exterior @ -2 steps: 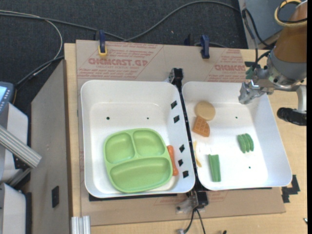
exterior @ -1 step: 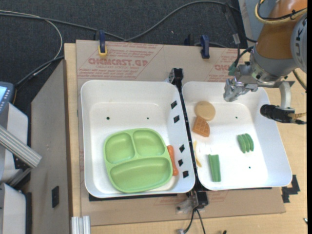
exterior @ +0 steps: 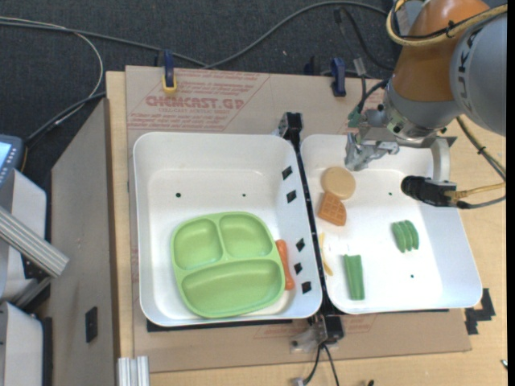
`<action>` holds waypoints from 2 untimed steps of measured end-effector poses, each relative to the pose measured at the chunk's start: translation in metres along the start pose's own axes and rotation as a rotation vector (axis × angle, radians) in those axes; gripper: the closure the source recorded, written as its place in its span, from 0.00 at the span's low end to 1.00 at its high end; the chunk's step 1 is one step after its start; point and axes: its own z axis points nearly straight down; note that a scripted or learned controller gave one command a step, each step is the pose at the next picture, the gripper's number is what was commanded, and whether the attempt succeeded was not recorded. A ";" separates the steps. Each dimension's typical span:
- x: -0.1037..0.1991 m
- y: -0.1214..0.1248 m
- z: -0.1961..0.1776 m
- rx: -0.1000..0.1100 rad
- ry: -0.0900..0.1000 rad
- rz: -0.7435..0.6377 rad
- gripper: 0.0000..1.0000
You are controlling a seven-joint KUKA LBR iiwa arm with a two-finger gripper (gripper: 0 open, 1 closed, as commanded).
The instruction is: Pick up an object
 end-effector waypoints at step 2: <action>0.104 -0.007 -0.008 0.000 0.001 -0.001 1.00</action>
